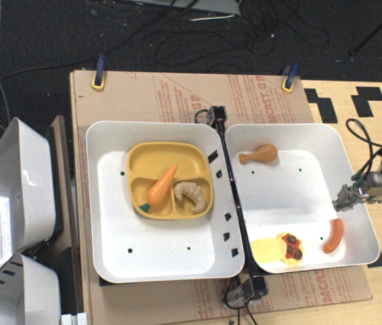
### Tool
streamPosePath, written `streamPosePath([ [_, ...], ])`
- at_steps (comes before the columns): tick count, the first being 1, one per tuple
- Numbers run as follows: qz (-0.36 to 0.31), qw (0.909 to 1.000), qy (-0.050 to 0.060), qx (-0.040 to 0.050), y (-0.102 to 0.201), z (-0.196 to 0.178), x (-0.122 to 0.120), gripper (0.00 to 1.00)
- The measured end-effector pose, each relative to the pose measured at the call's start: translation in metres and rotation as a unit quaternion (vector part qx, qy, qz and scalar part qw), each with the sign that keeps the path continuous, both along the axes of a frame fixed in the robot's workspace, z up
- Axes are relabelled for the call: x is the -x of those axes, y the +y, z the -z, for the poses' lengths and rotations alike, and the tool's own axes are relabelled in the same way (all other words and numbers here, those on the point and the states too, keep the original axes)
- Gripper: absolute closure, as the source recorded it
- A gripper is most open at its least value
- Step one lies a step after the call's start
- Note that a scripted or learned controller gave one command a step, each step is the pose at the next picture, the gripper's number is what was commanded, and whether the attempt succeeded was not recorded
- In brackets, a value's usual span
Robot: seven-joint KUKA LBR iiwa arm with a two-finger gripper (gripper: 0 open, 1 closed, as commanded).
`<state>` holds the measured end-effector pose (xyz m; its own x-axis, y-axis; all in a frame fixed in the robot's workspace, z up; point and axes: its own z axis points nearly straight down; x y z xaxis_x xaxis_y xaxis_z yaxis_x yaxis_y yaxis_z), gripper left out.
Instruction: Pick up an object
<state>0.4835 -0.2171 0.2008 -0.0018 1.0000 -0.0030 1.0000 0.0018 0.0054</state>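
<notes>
In the right bin (313,135) lie a brown chicken drumstick (259,156) near the back, an orange sausage (333,235) at the front right, and a yellow slice with red bits (279,248) at the front. My gripper (347,199) reaches in over the right rim, just above and beside the sausage. The left bin (110,202) holds a yellow divided plate (143,158) carrying an orange carrot (162,185) and a pale curled shrimp (192,193).
The bins meet at a black divider (228,181) on a cardboard-covered bench (177,90). Clamps (98,80) hold the board at the back. White containers (15,188) stand off the left side. Cables lie on the dark floor behind.
</notes>
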Motion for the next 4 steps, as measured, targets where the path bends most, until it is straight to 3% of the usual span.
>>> streamPosePath([
  [1, -0.001, 1.0000, 0.001, -0.0004, 0.000, -0.021, -0.001, 1.00],
  [4, -0.003, 1.0000, 0.002, -0.0015, 0.152, -0.023, -0.032, 1.00],
])
